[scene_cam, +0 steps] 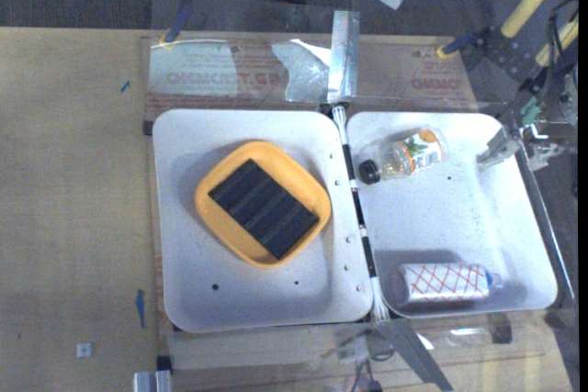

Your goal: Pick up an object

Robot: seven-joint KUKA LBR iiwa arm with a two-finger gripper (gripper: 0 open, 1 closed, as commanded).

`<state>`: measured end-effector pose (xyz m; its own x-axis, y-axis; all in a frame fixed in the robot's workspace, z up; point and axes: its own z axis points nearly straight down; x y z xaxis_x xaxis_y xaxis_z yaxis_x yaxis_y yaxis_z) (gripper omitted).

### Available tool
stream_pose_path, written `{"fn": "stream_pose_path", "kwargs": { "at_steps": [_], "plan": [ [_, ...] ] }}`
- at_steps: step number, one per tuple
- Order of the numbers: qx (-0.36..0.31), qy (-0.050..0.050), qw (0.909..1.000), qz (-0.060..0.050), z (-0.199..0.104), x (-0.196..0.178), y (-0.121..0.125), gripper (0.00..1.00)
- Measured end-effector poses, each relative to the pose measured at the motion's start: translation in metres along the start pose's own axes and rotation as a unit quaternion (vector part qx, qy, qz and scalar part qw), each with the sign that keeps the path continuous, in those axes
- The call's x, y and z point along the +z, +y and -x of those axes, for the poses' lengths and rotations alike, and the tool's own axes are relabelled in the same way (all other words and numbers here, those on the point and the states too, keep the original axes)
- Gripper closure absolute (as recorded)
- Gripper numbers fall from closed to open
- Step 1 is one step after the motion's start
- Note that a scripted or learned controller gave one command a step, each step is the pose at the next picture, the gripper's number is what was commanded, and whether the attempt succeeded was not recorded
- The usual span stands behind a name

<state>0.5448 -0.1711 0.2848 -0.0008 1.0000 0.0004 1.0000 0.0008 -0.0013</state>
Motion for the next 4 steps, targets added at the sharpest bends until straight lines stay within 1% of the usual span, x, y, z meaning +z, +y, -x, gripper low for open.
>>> {"fn": "stream_pose_path", "kwargs": {
  "at_steps": [1, 2, 3, 4],
  "plan": [
    [-0.109, 0.0, 0.994, 0.001, -0.05, 0.184, 0.061, 0.0],
    [-0.122, 0.003, 0.9919, -0.036, -0.048, 0.202, 0.105, 0.0],
    [-0.283, 0.003, 0.9584, -0.034, -0.035, 0.201, 0.104, 0.0],
    [-0.237, 0.002, 0.9708, -0.033, -0.04, 0.2, 0.105, 0.0]
  ]
}}
